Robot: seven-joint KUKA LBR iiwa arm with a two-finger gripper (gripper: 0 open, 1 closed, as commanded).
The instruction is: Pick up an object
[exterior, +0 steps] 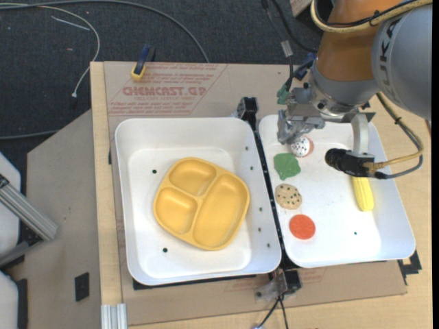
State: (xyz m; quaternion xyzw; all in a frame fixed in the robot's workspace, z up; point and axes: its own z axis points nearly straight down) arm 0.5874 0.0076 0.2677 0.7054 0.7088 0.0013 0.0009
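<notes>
Claw (299, 137) hung low over right bin (391, 232), far end; grip state hidden, cannot tell. Speckled ball (302, 146) touching fingertips. Green leaf (287, 165) just beside, then cookie (289, 197), red disc (302, 226). Corn (363, 192) apart. Yellow plate (202, 202) in left bin (130, 149).

Yellow divided plate (201, 203): glossy smooth plastic. White bins (137, 252): matt plastic. Cardboard sheet (171, 88) at 12 o'clock: dull paper. Arm's orange band (350, 40): shiny.
</notes>
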